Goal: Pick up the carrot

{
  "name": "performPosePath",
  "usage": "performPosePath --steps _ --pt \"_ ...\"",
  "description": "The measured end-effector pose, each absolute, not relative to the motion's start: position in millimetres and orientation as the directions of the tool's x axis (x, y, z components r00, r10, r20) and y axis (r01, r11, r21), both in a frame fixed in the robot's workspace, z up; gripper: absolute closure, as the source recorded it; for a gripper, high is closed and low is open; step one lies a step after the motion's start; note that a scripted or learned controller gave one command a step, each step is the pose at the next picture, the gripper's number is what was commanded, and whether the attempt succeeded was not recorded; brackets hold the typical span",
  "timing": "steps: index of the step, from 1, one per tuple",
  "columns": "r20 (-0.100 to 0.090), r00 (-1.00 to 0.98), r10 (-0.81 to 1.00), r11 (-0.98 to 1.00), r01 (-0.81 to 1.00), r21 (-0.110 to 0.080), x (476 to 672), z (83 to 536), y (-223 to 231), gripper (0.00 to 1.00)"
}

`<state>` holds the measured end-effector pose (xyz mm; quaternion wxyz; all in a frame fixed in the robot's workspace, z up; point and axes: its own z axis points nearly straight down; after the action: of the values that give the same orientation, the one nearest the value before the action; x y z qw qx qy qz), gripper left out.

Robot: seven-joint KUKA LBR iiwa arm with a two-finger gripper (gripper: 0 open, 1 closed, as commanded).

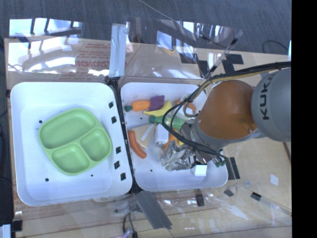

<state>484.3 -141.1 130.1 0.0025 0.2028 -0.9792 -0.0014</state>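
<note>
On the worktop point(257, 192) two shallow white bins sit side by side. The left bin point(25, 133) holds a pale green divided plate point(74, 141) with three compartments, lying near the bin's middle. The right bin point(148, 182) holds the toy food. The carrot point(138, 105), orange with a small green tip at its left end, lies on its side near the bin's far left corner, its right end touching a purple piece point(157, 102). Just right of and below that, a yellow piece point(159, 111) and a green piece point(157, 119) lie close together. A reddish-orange sausage-shaped toy point(136, 144) lies slanted along the bin's left wall, well apart from the carrot, with a small white piece point(147, 133) just beside it. The grey arm point(271, 105) with its orange band point(228, 109) reaches in from the right and covers the bin's right part, black cables looping over it. The pincer point(179, 158) is low over the near middle of the right bin, well apart from the carrot; its metal parts are a blurred, shiny cluster, and I cannot tell whether it is spread or closed, nor whether anything sits in it. A bit of orange point(171, 138) shows just above that cluster, too hidden to identify. A small white block point(200, 170) sits at the arm's lower edge near the bin's near wall.
</note>
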Motion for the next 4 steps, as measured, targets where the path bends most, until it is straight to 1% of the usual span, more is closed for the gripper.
performPosePath --steps 1,2,3,4 --pt "-0.006 -0.967 -0.256 0.967 -0.256 -0.005 493.6 224.4 -184.0 1.00" --pt "-0.002 -0.966 -0.257 0.966 -0.257 -0.002 492.9 222.1 -183.2 0.00" --pt "-0.001 -0.865 -0.501 0.865 -0.501 0.001 522.3 91.6 -169.3 0.00" --pt "-0.002 -0.863 -0.505 0.863 -0.505 0.002 523.4 101.7 -167.3 1.00"
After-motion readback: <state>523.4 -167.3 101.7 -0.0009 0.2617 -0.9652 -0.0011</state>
